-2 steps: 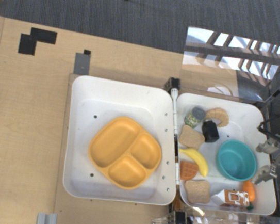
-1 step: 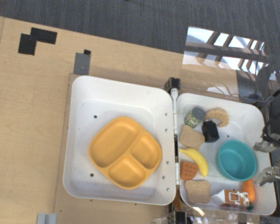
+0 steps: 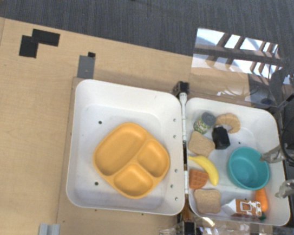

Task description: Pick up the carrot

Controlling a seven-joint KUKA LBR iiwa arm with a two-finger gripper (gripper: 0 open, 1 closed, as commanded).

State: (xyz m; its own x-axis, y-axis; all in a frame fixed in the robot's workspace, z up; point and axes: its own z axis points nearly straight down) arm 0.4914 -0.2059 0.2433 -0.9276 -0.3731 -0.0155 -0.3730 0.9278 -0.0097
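The carrot (image 3: 261, 201) is small and orange with a green end. It lies in the near right corner of the right bin (image 3: 246, 111), just below the teal bowl (image 3: 248, 167) and beside an orange carton (image 3: 246, 208). Grey metal parts of my gripper (image 3: 282, 171) show at that bin's right rim, over the bowl's right side and a little above the carrot. Nothing is seen held in it.
The right bin also holds a banana (image 3: 206, 168), two bread slices (image 3: 201, 144) (image 3: 207, 201), a waffle (image 3: 198, 179), a black block (image 3: 221, 137), a bagel (image 3: 228, 121) and a grey-green lump (image 3: 206, 123). The left bin (image 3: 84, 132) holds a yellow divided plate (image 3: 132, 159).
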